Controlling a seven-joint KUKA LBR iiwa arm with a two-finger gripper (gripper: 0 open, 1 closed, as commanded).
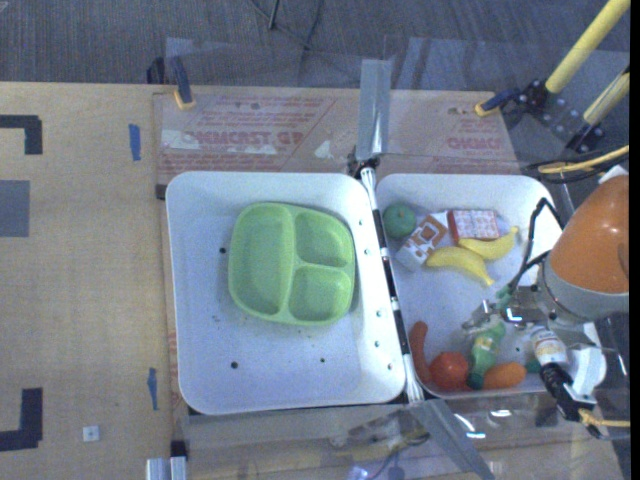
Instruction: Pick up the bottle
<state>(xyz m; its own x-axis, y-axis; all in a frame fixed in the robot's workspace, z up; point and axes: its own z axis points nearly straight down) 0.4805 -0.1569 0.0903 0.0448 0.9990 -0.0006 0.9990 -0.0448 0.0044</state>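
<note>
— While the arm (595, 258) leans in from the right, can you spot the bottle?

— Yes, the small green bottle (487, 345) is in the right bin (440, 190), down near the front edge. It stands between a red tomato (450, 369) and an orange fruit (505, 375), close against both.

— And the pincer?

— The pincer (497, 315) sits just above the bottle's top, low over that bin. Whether its fingers are spread or pressed together, I honestly cannot tell from where I stand; the metal parts blur together there. I can't see the bottle between them either.

— What else is in that bin?

— A red chili (417, 343) curves along the left wall beside the tomato. Further back lie a yellow banana (478, 254), a red and white carton (425, 238), a red packet (476, 224) and a green apple (400, 218) in the back-left corner.

— And the left bin?

— The left bin (200, 298) holds a green divided plate (293, 264), lying flat toward the back. Both bins rest side by side on the wooden worktop (80, 268).
</note>
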